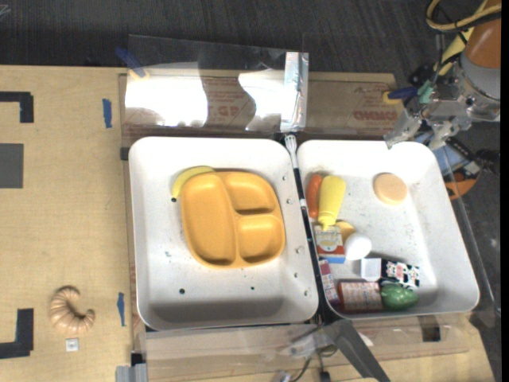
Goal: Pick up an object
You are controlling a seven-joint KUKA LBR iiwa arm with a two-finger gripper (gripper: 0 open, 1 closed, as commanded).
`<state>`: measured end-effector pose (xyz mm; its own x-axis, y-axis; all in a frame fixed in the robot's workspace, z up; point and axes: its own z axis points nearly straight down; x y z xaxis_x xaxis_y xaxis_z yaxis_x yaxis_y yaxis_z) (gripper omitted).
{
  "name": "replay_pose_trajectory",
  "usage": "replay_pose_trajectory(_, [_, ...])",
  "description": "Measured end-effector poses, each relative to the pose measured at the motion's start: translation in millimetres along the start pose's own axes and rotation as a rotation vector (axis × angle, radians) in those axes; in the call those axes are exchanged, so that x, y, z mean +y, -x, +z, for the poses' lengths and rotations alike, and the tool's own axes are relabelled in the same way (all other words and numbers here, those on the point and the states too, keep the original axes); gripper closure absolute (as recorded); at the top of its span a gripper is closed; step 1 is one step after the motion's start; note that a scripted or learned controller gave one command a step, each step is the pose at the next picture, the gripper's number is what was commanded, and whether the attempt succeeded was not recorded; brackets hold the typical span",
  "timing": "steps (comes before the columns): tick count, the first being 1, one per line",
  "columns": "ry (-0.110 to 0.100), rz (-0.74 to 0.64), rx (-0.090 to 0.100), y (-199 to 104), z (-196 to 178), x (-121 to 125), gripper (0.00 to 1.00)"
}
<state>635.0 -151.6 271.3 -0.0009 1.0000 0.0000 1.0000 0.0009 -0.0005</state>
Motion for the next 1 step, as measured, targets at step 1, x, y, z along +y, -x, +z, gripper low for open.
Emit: replay_pose_trajectory(1, [0.003,-0.087,-0.001,33.4,180.2,-54.3,0.00])
